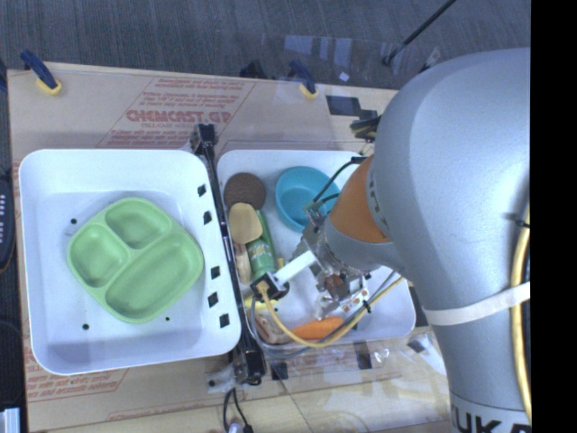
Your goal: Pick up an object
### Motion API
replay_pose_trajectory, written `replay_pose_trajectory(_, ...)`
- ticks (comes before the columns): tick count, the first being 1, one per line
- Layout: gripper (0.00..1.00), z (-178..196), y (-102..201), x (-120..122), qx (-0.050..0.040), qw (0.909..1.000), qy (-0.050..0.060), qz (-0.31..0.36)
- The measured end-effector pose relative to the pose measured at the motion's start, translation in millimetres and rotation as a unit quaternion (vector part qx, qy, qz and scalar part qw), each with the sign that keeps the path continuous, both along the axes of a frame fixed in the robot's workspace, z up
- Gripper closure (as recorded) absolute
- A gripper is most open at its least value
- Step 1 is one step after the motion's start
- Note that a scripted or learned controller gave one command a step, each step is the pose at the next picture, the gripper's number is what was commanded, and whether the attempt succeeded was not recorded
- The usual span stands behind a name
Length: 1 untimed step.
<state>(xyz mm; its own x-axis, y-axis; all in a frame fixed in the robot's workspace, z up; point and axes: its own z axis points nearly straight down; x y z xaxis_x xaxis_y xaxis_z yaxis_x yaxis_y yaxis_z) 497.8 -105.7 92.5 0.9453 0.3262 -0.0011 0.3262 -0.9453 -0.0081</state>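
Note:
The right bin holds several objects. A blue bowl sits at its far side, with a brown round piece to the bowl's left. A wooden spoon and a green item lie along the bin's left wall. An orange carrot-like piece rests near the front wall, beside a yellow item. My gripper hangs low over the bin's middle, just above and behind the orange piece. The large grey arm covers the bin's right part.
In the left bin lies a green divided plate. A black divider with clips runs between the bins. Blue clamps grip the cardboard sheet at the bench's far edge.

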Motion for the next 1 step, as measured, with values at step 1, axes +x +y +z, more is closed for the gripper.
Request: replay_pose_trajectory(1,0.00,-1.0,9.6,72.4,0.0002,0.9978,0.002,0.066)
